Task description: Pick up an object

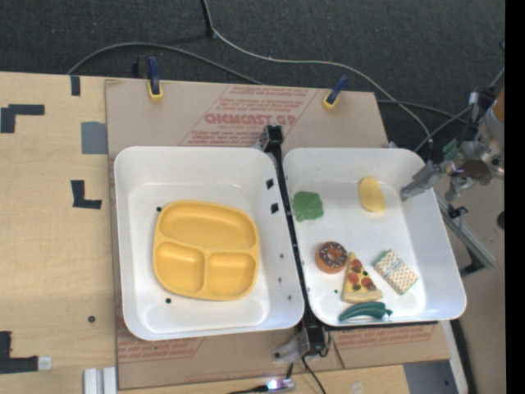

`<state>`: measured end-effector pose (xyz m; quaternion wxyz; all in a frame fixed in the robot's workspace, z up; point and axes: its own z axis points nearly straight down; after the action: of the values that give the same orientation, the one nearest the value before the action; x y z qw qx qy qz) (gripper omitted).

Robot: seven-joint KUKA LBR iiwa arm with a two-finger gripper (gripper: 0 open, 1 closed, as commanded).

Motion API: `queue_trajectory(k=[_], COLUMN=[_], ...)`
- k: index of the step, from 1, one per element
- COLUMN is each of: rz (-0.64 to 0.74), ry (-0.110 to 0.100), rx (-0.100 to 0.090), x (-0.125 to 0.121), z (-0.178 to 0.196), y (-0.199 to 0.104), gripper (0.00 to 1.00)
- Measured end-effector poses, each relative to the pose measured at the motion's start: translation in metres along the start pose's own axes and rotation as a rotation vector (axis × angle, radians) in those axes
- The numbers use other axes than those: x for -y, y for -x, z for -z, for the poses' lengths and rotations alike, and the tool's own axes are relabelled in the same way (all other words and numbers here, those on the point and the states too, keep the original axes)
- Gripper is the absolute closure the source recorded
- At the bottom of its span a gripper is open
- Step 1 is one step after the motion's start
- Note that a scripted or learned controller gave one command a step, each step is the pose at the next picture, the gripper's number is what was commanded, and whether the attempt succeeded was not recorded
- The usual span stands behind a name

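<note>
The right bin [426, 220] holds several small toy foods. A yellow oval piece [372, 194] lies at the back, with a green lump [308, 206] to its left. Toward the front are a brown donut [332, 256], a pizza slice [359, 277], a patterned white packet [397, 271] and a green pod [363, 311]. My gripper [435, 187] hangs above the bin's right rim, to the right of the yellow piece and apart from it. It is open and holds nothing.
The left bin [131, 220] contains a yellow divided plate [207, 249]. A black divider strip [283, 212] runs between the bins. Cardboard [246, 117] lies under both, held by two clamps at the back. Cables cross the dark floor behind.
</note>
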<state>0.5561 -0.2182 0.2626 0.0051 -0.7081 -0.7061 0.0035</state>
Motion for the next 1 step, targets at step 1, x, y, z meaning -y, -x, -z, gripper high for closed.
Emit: queue_trajectory(k=[1], rz=[0.004], ry=[0.011], rx=[0.003], x=[-0.0022], z=[0.0065], y=[-0.0005], gripper=[0.0])
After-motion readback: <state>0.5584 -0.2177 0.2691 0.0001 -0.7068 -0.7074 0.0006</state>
